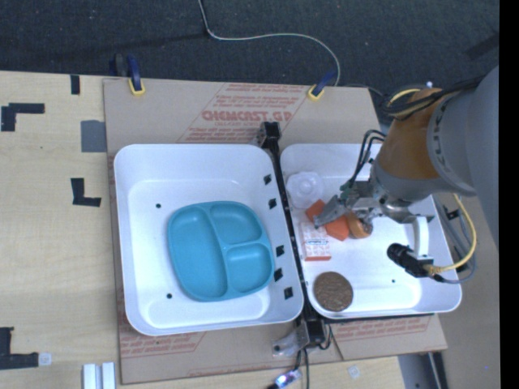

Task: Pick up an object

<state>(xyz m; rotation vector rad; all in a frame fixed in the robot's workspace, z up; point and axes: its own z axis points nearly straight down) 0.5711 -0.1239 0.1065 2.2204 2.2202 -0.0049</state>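
1. A blue divided plate (220,249) lies in the left bin (138,177).
2. The gripper (350,211) hangs over the right bin (438,302), above an orange object (338,228).
3. A brown disc (333,291) sits near a small packet (315,242).

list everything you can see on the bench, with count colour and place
bins: 2, white, side by side on a brown board
plate: 1, teal, three compartments, in the left bin
disc: 1, brown, right bin, near front edge
packet: 1, white with red print, right bin, by the divider
clear item: 1, see-through, right bin, back left
orange items: orange-red, count unclear, right bin under the gripper
clamps: 2, blue and yellow, board's back edge
cable: 1, white, behind the board
arm: 1, grey with orange band, over the right bin
gripper: 1, dark, low over the orange items
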